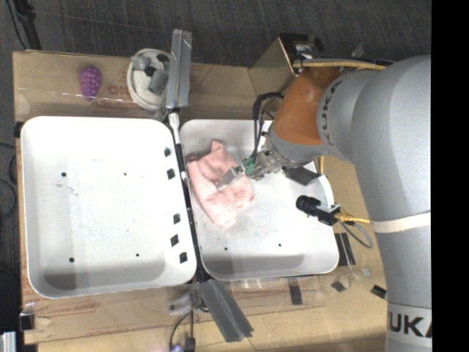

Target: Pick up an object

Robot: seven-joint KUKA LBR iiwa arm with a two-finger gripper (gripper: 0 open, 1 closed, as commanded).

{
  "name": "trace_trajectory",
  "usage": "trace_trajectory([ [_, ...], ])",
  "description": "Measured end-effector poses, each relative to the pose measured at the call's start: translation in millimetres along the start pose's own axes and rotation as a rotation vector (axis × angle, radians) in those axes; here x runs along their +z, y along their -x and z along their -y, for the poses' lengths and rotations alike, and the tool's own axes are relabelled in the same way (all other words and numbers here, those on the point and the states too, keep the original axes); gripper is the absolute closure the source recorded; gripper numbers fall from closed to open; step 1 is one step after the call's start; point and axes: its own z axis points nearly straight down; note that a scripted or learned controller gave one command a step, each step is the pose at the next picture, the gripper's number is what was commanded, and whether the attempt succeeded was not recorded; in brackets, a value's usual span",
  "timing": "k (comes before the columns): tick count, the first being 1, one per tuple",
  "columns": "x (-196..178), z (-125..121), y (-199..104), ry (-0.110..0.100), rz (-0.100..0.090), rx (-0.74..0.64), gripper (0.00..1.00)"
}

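The pink cloth (218, 182) lies crumpled in the right bin (293, 259), in the part next to the divider with the left bin (95, 196). The gripper (236, 173) is low over the cloth, at its right side and touching it, but I cannot tell how it stands. A purple object (90, 81) lies on the table (51, 72) behind the left bin.

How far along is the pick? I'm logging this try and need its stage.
Done: the arm has reached into the right bin, with the gripper down at the pink cloth. In hand: the gripper sits on the cloth's upper surface; a grasp cannot be confirmed. Left: closing on the cloth and lifting it, since it lies on the bin floor.
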Motion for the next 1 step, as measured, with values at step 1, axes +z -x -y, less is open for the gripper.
trace_trajectory([
  [1,0.4,15.2,-29.0,-0.001,0.001,-0.032,0.0],
])
